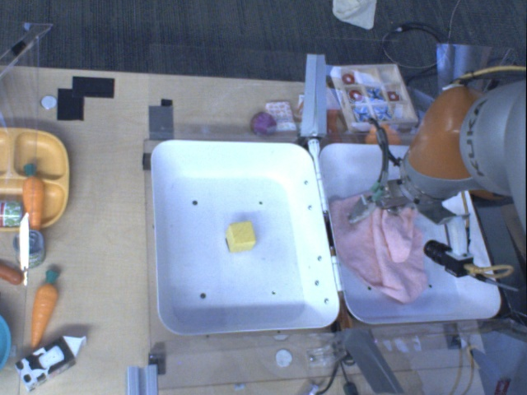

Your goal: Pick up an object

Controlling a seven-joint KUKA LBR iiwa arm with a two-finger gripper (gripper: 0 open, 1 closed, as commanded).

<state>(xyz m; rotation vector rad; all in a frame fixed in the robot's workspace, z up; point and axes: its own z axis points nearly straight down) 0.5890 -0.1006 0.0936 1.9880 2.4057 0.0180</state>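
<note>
A pink cloth is lying rumpled in the right bin, its upper edge bunching between the clenched fingers of the gripper. Farther left, a yellow block is sitting mid-floor in the left bin.

The wooden bench carries two white bins side by side, a yellow divided plate, toy carrots and a small toy cow at its left.
</note>
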